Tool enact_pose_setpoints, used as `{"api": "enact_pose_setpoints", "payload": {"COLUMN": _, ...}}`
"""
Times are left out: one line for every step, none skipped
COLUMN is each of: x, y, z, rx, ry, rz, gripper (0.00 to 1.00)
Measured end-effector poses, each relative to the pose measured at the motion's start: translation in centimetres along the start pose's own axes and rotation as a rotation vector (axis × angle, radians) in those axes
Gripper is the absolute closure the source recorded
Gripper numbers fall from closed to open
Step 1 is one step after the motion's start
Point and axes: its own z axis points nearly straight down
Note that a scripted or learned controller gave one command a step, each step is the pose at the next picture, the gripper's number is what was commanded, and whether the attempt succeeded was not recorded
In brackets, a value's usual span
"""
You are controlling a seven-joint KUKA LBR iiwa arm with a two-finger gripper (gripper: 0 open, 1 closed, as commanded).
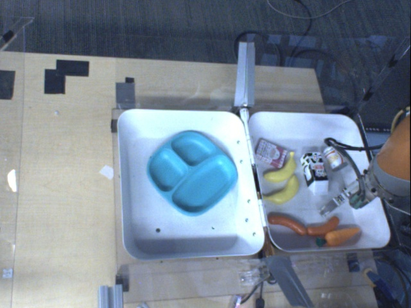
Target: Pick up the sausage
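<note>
The sausage (288, 223) is a long reddish-brown link lying flat near the front wall of the right bin (372, 236). My gripper (336, 201) hovers over the right part of that bin, up and to the right of the sausage and apart from it. Nothing can be seen held in it. The arm's grey body with its orange band (397, 162) comes in from the right edge.
A short orange-red piece (323, 226) and an orange carrot (343, 236) lie right of the sausage. Two yellow bananas (282, 179), a pink packet (270, 151) and a black-and-white carton (313, 165) sit behind it. The left bin (138, 236) holds a blue divided plate (192, 172).
</note>
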Motion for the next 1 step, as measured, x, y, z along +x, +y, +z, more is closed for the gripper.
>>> {"api": "enact_pose_setpoints", "payload": {"x": 0.10, "y": -0.35, "z": 1.19, "rx": 0.006, "ry": 0.003, "rz": -0.016, "gripper": 0.00}}
